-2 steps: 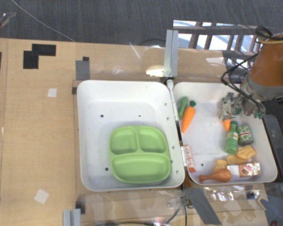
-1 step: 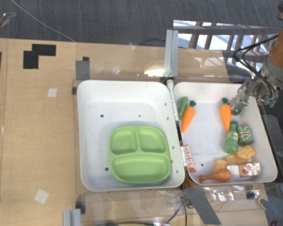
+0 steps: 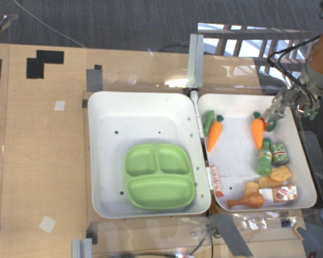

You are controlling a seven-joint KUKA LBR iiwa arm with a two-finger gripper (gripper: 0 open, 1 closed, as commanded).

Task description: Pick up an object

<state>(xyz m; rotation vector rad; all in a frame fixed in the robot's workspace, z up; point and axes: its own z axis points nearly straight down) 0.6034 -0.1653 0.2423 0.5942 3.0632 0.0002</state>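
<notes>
The right bin [image 3: 234, 155] holds toy foods. An orange carrot [image 3: 257, 134] with a green top lies at its upper right. My gripper [image 3: 273, 117] hangs low over the bin's back right corner, just right of that carrot's leafy end, with a small red piece [image 3: 269, 126] beside its tip. A second carrot [image 3: 213, 134] lies by the left wall next to a green vegetable [image 3: 208, 120]. A green bottle [image 3: 264, 158] and a green can [image 3: 280, 153] sit below the first carrot.
The left bin [image 3: 105, 144] bears a green divided plate [image 3: 160, 175]. Near the right bin's front lie a drumstick [image 3: 247, 200], a red and white carton [image 3: 282, 194] and tan bread pieces [image 3: 279, 174]. A metal post [image 3: 195, 58] stands behind the bins.
</notes>
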